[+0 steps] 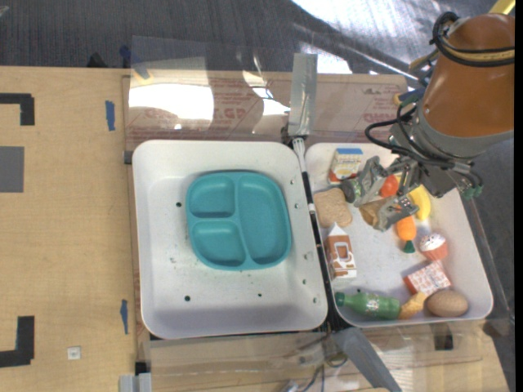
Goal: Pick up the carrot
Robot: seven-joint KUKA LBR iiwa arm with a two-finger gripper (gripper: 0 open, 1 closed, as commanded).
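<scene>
The carrot (406, 229) is small and orange, with a green stub at its lower end. It lies in the right bin (480, 261), right of centre, among other toy foods. My gripper (382, 193) hangs low over the upper middle of that bin, just up and left of the carrot, dark grey below the orange wrist band. A small red-orange piece (390, 184) shows in the gripper's dark parts; I cannot tell what it is. The carrot lies on the bin floor, close to the gripper's lower edge.
Around the carrot lie a yellow piece (422, 202), a red-and-white piece (433, 244), a red-white box (427, 278), a potato (446, 303), a green bottle (369, 304), a brown carton (339, 251), a cracker (333, 207) and a white carton (346, 163). The left bin (155, 178) holds a teal divided plate (239, 219).
</scene>
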